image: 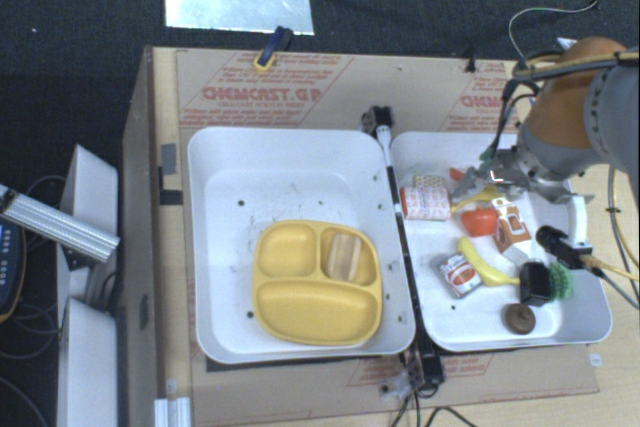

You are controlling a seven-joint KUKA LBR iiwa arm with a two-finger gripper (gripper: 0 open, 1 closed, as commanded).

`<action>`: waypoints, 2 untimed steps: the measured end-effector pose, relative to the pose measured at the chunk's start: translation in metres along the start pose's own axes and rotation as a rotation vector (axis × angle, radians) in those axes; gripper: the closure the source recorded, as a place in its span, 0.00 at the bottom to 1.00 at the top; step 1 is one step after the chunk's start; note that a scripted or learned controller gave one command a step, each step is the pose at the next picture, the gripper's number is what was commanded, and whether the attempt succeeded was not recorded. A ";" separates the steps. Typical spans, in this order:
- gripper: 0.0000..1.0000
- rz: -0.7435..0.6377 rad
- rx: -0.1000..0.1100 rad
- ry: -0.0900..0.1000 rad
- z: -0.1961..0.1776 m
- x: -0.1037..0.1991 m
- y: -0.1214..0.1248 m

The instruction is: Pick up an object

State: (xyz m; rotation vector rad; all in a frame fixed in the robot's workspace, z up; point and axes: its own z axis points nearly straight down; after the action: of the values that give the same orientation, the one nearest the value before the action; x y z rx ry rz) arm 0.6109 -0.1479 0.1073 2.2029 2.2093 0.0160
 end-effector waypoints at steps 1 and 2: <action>0.00 0.001 -0.005 -0.002 0.005 0.017 -0.023; 0.00 0.002 -0.016 -0.007 0.007 0.039 -0.045</action>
State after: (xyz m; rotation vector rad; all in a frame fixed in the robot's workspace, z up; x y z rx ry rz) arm 0.5657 -0.1087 0.0995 2.1939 2.1954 0.0258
